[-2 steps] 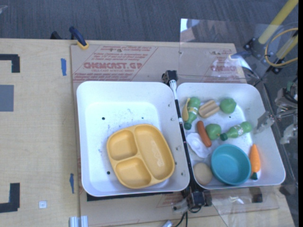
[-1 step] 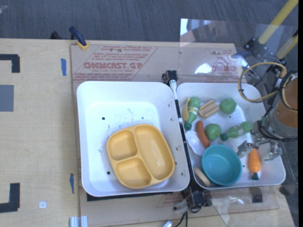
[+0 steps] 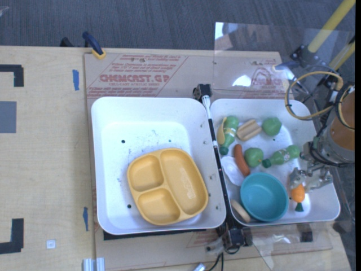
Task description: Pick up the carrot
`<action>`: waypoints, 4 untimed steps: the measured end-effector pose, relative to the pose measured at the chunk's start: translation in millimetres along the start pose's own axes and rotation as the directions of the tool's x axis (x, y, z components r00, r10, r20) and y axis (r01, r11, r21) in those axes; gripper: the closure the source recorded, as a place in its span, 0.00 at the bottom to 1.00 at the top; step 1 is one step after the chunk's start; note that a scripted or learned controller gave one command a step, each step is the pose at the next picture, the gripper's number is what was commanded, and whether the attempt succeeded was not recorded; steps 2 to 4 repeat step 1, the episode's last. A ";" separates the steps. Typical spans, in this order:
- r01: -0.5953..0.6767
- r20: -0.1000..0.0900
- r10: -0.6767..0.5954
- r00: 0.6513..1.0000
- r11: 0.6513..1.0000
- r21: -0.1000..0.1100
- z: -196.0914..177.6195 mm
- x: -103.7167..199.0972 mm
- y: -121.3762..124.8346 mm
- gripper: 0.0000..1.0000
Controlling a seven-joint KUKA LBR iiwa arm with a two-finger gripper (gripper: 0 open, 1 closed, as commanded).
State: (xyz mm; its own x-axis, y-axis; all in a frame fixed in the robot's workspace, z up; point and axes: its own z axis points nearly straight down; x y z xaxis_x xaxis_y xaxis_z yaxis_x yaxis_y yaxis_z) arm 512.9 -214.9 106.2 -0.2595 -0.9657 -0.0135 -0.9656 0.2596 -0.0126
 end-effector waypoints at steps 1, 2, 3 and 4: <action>-0.153 -0.007 0.153 0.988 0.988 -0.002 -54.3 -67.7 -4.0 1.00; -0.153 -0.007 0.153 0.988 0.988 -0.002 -54.3 -67.7 -4.0 1.00; -0.153 -0.007 0.153 0.988 0.988 -0.002 -54.3 -67.7 -4.0 1.00; -0.153 -0.007 0.153 0.988 0.988 -0.002 -54.3 -67.7 -4.0 1.00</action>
